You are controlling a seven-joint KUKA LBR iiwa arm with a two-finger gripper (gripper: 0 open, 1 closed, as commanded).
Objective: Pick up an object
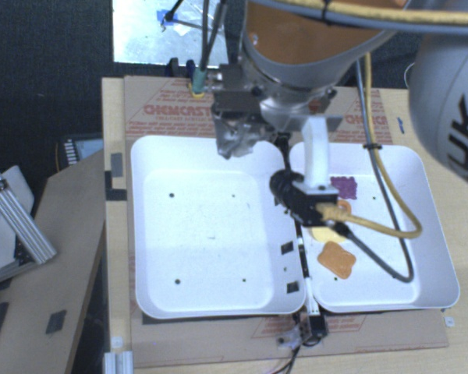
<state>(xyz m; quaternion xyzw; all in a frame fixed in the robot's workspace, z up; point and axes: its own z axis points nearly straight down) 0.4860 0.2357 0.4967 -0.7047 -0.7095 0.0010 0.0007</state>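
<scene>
Closest to you hangs the grey arm with its orange band (312, 29). At far left, silver aluminium rails (15, 216) stand over dark floor, beside the pale wooden bench (70, 287). The left shallow white plastic bin (203, 232) sits on brown red-lettered cardboard (164, 104). The metal gripper (235, 140) hovers over that bin's back right corner, and you cannot tell how its jaws stand. The right white bin (429, 255) holds a flat purple piece (344, 186), a yellow piece (324, 234) and an orange toast-shaped piece (336, 260), all apart from the gripper.
</scene>
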